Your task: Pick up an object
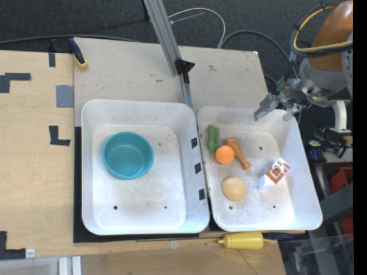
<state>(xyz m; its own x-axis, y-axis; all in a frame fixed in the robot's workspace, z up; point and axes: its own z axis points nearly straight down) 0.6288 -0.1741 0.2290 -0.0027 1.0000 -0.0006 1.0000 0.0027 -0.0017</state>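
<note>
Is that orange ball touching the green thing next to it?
Touching. The camera view shows the orange ball pressed against the green thing's lower end, no gap between them.

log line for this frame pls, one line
claw: open, over right bin's far rim, holding nothing | right bin: orange ball, green piece, tan egg, small carton | left bin: blue bowl

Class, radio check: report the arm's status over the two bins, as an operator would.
Hand open, holding nothing, above right bin's far rim. Orange ball, carrot, green vegetable, beige ball, small carton untouched. Nothing blocking.
</note>
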